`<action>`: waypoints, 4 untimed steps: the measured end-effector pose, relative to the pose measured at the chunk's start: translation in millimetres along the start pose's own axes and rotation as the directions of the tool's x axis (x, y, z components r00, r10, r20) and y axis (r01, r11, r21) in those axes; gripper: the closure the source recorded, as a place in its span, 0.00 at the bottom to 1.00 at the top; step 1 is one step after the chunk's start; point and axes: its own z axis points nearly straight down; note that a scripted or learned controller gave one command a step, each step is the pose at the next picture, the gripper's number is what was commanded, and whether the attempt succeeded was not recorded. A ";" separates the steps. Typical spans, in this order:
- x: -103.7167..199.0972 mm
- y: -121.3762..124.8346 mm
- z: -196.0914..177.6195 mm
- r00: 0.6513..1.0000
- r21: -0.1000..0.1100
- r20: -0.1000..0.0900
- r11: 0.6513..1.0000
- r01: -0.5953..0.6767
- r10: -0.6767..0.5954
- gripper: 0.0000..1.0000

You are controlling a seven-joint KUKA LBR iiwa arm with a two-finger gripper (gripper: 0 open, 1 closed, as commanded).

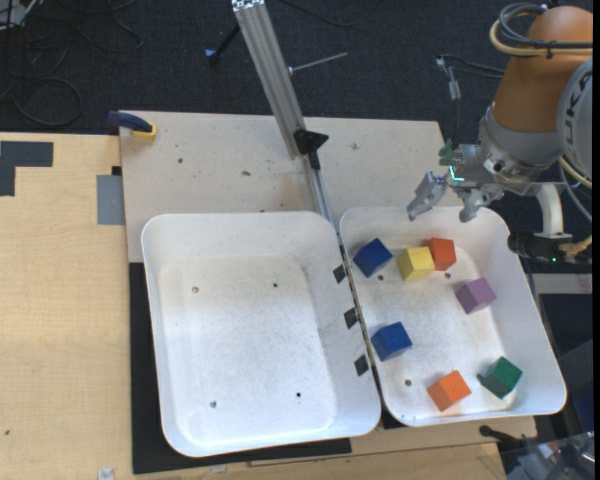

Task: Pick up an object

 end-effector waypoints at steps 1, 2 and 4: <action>0.2 0.8 -2.7 1.000 -0.004 0.001 1.000 0.002 -0.002 0.00; -4.5 -1.8 60.5 1.000 0.001 0.001 1.000 -0.002 0.002 0.00; -1.0 6.3 120.9 1.000 -0.029 0.005 1.000 -0.002 0.002 0.00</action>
